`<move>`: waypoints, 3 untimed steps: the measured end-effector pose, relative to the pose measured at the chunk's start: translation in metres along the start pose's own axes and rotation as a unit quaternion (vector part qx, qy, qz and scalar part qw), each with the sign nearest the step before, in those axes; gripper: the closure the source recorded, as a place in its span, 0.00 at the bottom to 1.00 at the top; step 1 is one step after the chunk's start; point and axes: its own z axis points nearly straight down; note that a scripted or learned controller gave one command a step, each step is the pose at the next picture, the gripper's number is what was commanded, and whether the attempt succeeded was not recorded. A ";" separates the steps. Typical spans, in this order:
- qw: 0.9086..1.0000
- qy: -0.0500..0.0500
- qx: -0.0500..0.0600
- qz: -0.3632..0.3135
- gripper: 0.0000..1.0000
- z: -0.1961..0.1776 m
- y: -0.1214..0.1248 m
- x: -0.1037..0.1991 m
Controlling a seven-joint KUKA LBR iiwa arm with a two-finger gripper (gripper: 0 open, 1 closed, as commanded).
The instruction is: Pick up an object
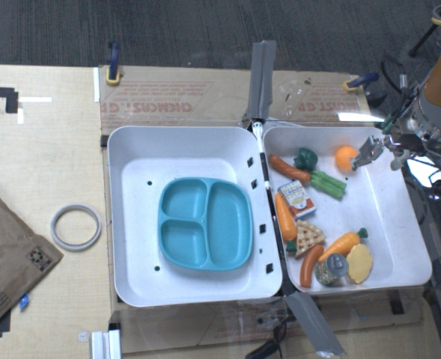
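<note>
Two shallow white bins side by side on the bench. In the left bin (130, 200), a teal divided plate (206, 224), lying flat. In the right bin (388, 223), a scatter of toy food: an orange ball (345, 158) near the back right, a green broccoli piece (305, 158), a green stalk (329, 185), a carrot (290, 170) toward the back, a small carton (295, 198), another carrot (284, 217) along the left wall, a waffle-like wedge (308, 237), a sausage (309, 263), a tin (329, 271), a pale yellow slice (360, 263). Gripper (369, 154) over the right bin's back right corner, just beside the orange ball; nothing seen between its fingers (363, 160); spread or pressed together, cannot tell. On the bench left of the bins, a grey tape ring (75, 226) and a brown cardboard box (7, 256).
</note>
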 end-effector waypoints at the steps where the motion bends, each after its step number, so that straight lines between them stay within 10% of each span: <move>1: 0.997 -0.001 -0.003 -0.071 0.00 0.119 0.042 0.005; 3: 1.000 0.000 0.000 0.014 0.00 0.121 -0.046 0.088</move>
